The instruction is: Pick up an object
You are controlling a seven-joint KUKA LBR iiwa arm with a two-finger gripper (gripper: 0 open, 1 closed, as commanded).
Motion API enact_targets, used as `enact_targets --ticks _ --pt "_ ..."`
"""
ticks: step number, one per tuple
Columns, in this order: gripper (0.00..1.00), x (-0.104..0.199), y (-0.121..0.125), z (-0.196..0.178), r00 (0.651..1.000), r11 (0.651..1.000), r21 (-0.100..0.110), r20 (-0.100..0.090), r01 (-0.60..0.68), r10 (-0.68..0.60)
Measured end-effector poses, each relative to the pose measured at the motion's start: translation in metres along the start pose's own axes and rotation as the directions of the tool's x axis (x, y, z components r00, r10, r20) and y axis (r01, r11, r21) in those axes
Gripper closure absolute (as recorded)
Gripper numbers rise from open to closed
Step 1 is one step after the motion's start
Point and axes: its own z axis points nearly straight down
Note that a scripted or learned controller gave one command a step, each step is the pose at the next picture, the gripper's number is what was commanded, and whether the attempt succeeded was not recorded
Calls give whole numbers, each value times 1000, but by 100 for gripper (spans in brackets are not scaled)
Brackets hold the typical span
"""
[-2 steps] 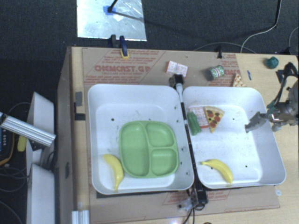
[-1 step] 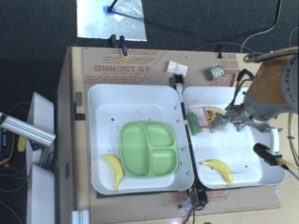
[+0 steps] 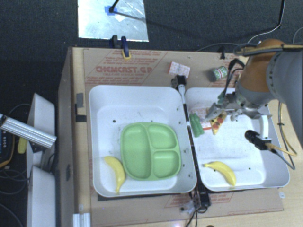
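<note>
Gripper is hovering over a small red-and-yellow object; finger state indeterminate. Two yellow bananas are lying, one per bin

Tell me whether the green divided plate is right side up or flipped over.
Right side up. The green divided plate lies flat in the left bin, its three compartments facing up, with nothing in them.

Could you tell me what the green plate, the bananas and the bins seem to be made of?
Plate: likely moulded plastic, matte, with an even pale green colour and soft rounded dividers. Bananas: probably plastic or rubber toys, being uniformly yellow with no spots, though real fruit can't be ruled out. Bins: seemingly thin white plastic with rounded, slightly glossy rims.
</note>
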Motion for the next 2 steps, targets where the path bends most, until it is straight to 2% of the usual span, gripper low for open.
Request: enact_targets --ticks 1,2 --pt "0 0 50 20 1000 1000 -10 1 1 -1" --pt "0 -14 17 19 1000 1000 -18 2 -2 2"
